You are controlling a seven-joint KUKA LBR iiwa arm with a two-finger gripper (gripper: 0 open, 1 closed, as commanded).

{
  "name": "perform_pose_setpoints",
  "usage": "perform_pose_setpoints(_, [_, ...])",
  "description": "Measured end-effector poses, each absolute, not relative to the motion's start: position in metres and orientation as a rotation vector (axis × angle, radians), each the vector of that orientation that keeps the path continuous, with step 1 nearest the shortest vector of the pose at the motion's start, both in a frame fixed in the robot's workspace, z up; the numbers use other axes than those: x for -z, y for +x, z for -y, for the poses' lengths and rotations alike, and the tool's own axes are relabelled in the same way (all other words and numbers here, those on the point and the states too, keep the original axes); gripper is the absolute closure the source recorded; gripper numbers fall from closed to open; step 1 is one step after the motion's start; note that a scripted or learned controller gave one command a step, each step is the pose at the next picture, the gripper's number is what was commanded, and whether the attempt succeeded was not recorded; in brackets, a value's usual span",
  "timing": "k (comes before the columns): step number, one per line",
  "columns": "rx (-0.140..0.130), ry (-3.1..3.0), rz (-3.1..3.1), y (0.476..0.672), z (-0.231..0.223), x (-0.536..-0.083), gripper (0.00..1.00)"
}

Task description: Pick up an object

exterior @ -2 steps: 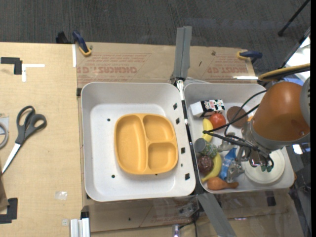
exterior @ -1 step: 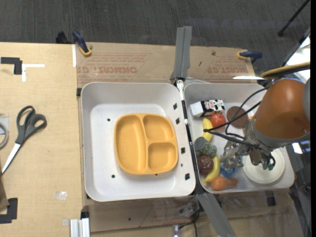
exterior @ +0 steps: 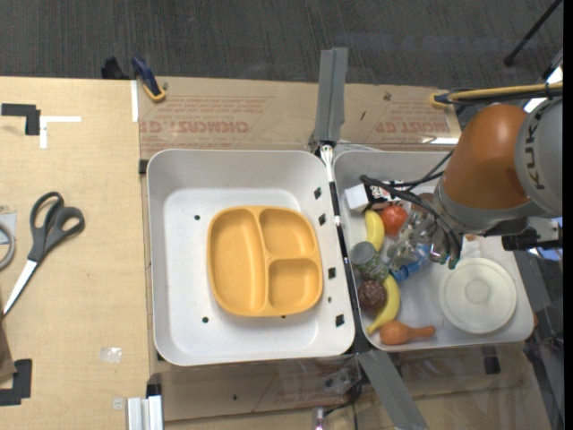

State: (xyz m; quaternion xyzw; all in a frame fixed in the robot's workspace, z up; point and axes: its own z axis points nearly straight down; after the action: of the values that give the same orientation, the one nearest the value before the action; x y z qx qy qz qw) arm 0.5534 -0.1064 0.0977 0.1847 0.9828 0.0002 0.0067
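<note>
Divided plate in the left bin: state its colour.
The divided plate is yellow-orange all over, with no pattern; the camera view shows it plainly, lying in the left bin.

White letters "KU" stand on the grey arm [exterior: 546, 164]; the cardboard [exterior: 233, 119] bears unreadable red print.

A pale wooden counter [exterior: 81, 330] spreads to the left. Dark carpeted floor [exterior: 269, 21] runs along the top. Brown cardboard [exterior: 233, 119] lies behind the bins.
</note>
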Motion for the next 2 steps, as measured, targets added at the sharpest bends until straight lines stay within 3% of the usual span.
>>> perform_pose_setpoints(1, [0.000, 0.580, -3.080, 0.5512, 0.1062, -0.0944, 0.00])
perform_pose_setpoints(2, [0.001, 0.574, -3.080, 0.5521, 0.1057, -0.1041, 1.00])
